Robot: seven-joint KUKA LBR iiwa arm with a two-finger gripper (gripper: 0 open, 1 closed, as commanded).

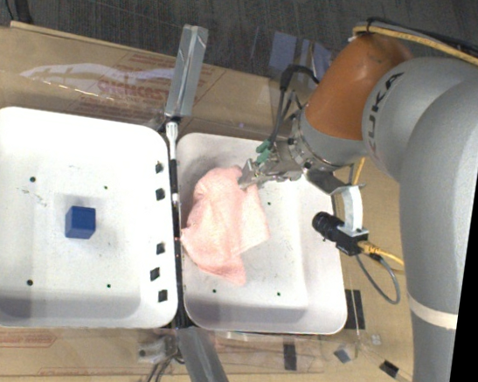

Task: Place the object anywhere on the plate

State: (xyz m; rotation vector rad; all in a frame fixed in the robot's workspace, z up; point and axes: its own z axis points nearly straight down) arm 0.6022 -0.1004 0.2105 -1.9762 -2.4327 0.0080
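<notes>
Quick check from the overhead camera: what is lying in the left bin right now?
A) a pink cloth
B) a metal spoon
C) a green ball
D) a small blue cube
D: the small blue cube sits alone on the floor of the left bin, while the pink cloth lies in the right bin.

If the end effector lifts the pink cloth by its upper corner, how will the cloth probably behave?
The pink cloth lies crumpled with soft folds in the right bin, so it will probably hang limp and stretch downward, not keep its shape. It looks thin, so likely light. A push would probably bunch it up rather than slide it whole. The end effector is at its upper edge.
</notes>
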